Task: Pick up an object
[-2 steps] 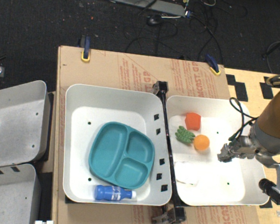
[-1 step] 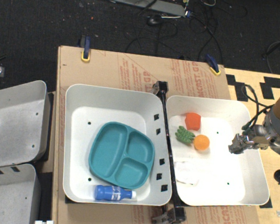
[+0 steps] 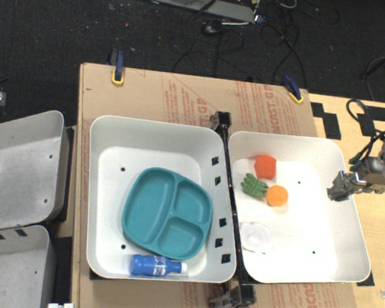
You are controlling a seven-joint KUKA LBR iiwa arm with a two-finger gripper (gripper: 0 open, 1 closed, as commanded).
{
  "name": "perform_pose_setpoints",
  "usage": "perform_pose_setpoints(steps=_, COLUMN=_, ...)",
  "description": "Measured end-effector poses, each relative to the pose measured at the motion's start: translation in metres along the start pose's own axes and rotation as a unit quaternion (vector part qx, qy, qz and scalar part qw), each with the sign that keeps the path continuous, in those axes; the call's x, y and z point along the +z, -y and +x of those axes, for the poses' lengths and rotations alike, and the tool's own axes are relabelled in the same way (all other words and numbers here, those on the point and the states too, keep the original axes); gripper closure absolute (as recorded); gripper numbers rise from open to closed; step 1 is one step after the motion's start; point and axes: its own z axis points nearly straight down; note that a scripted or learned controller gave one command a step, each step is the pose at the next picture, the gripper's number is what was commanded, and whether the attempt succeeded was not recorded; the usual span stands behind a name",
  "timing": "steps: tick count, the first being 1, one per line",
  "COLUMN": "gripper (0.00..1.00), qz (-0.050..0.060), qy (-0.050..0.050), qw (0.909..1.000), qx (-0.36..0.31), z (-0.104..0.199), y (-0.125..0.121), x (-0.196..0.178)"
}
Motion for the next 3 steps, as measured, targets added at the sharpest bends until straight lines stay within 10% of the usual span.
perform_pose_setpoints(steps=3, gripper=1.00, qz=0.004, qy=-0.002, qw=1.0000, qx=-0.002, z=0.132, y=-0.036, x=0.023)
